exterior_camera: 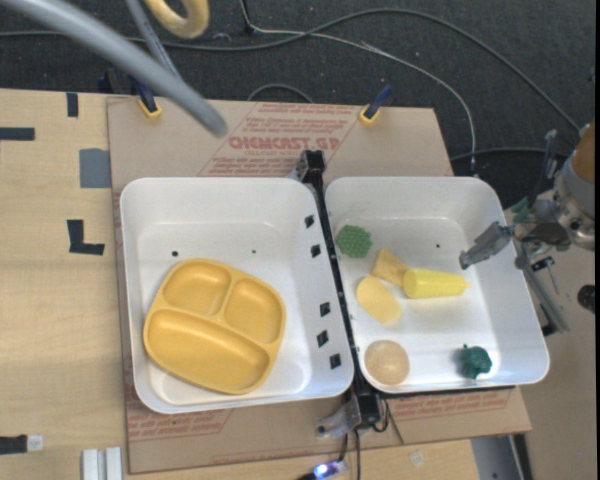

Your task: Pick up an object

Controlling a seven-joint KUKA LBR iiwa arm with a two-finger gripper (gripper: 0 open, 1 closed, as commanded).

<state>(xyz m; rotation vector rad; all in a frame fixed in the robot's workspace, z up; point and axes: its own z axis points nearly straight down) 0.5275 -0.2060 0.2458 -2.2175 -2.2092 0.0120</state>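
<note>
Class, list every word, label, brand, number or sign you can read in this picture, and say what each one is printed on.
"CHEMCAST G.P": red print on the brown board under the two white bins; the last letters are partly hidden.
Smaller red lines above and below that word: too blurred to read.
Faint red print on the board's front strip below the right bin: too blurred to read.
The yellow plate and the things in the bins: no text.
</note>
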